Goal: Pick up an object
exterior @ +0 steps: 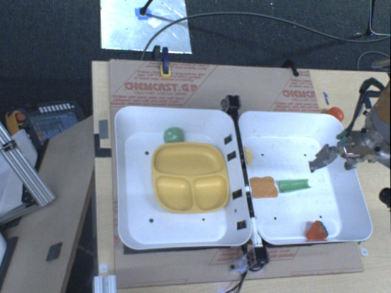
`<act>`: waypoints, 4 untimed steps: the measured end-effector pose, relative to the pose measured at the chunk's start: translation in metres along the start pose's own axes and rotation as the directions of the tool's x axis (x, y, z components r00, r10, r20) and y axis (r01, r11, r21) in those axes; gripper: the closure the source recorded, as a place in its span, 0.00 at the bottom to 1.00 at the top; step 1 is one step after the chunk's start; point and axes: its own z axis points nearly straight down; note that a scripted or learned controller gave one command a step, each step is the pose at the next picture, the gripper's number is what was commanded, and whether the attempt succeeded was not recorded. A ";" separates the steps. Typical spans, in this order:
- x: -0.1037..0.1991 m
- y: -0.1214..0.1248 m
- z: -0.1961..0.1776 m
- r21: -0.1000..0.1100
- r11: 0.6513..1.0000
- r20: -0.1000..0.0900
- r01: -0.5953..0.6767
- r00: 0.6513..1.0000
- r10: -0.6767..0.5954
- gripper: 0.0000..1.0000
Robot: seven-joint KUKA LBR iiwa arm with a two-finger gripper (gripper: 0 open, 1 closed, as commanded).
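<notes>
Green wedge [294, 185] in right bin [354, 194] is judged light, stiff, best gripped across mid; gripper [319, 162] state can't be told.

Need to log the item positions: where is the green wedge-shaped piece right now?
The green wedge-shaped piece lies in the right white bin, touching or nearly touching the orange block on its left, below the gripper.

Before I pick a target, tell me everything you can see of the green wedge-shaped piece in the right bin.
The green piece is a small, flat, tapered shape, plastic by its look, lying on the floor of the right bin near its middle. Its long axis runs left to right, and its left end meets or nearly meets the orange block. The end effector sits above and to its right, apart from it.
</notes>
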 end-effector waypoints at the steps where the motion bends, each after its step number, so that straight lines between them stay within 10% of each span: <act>1: 0.000 0.002 -0.005 -0.010 1.000 0.002 0.003 1.000 -0.003 0.00; 4: 0.001 0.003 0.139 -0.006 1.000 0.000 0.000 1.000 0.000 0.00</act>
